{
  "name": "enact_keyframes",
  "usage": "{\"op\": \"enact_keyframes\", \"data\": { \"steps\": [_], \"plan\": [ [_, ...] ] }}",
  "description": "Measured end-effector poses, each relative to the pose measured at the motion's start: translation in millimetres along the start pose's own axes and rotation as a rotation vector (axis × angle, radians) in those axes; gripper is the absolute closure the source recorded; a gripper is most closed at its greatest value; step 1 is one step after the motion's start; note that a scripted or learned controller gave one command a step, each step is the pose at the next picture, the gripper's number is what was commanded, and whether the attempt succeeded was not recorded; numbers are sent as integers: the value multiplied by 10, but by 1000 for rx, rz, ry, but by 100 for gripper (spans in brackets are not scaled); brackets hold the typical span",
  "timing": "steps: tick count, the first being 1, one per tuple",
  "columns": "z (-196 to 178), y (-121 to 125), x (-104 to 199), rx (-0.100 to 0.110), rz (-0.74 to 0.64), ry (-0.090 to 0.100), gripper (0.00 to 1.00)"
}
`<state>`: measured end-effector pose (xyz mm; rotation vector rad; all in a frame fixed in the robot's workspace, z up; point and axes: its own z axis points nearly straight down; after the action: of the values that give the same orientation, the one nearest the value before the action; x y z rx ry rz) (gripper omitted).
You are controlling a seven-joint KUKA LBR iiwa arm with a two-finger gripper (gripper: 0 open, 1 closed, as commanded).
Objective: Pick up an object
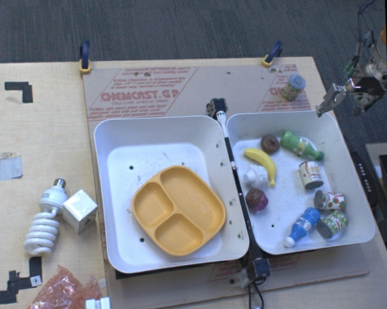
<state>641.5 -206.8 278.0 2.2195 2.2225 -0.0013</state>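
In the camera view, the gripper (327, 105) is seen at the upper right, poised over the far right corner of the right bin (346, 141). Its two fingers are spread apart and nothing is seen between them, so nothing is held.

The candidate objects are all found in the right bin, below and to the left of the gripper. Nearest to it lies the green bottle (301, 145), with a brown doughnut-like piece (270, 143) and a banana (262, 163) further left. A small can (310, 175) lies almost straight below the gripper, and further down are two more cans (330, 212), a blue bottle (303, 226) and a dark red fruit (257, 199). A small jar (293, 87) stands outside the bins, on the board to the gripper's left.

Well to the left, a yellow divided plate (178, 211) is held in the left bin (111, 186); beyond it, a spiral light bulb (45, 218) rests on the tabletop (33, 145).

The task is judged to be at its start: no object has been lifted, and approach, descent, closing and lifting remain to be done.
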Motion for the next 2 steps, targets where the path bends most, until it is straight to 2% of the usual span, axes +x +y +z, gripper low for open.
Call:
{"op": "enact_keyframes", "data": {
  "steps": [1, 2],
  "plan": [
    [967, -1085, 65, -1, 2, 0, 0],
    [1567, -878, 375, 0, 1, 1, 0]
  ]
}}
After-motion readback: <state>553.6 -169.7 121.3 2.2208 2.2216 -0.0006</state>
